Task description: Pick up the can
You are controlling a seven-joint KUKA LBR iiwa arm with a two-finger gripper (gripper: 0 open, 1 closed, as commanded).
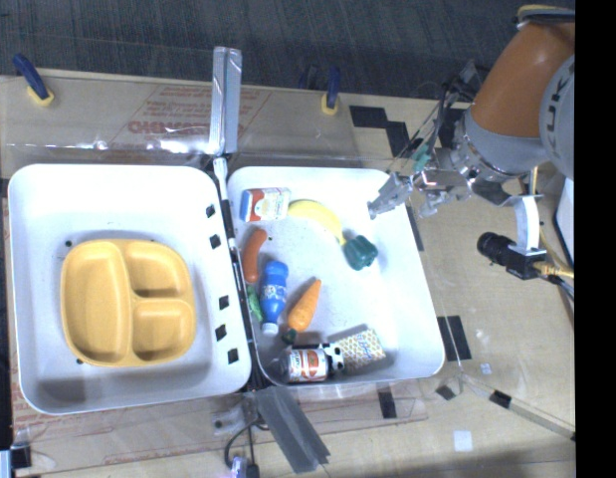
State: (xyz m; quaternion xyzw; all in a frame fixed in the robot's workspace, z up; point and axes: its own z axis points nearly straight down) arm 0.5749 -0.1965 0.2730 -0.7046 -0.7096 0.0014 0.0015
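Step in hand, as I judge it: approach only, no grasp made. The gripper [379,205] hangs over the top right part of the right bin [419,312], near its right wall, w/ nothing between its fingers; whether it's spread or pressed together I can't tell from this slant view.

The can [309,364] lies on its side at the bottom edge of the right bin, red and white label up, close to the front wall. It's well apart from the gripper, i.e. diagonally across the bin.

Next move prob. calls for travel down-left across the bin, then a descent w/ fingers turned to span the can's round body, not its length.

Room & edges:
- A patterned box [355,350] sits just beside the can on its right, touching or nearly so; tight there.
- A carrot [304,305] and a blue bottle [274,293] lie just above the can, so little slack on that side too.
- Front wall of the bin right below the can; a finger going down there could hit the rim.
- Open floor: mid-right of the bin, betw. the green object [360,253] and the box. Best lane for crossing.
- Banana [316,214] and the green object lie near the gripper's present spot; stay high when passing.

Left bin [29,217] holds a yellow tray [128,301]; not in the way.
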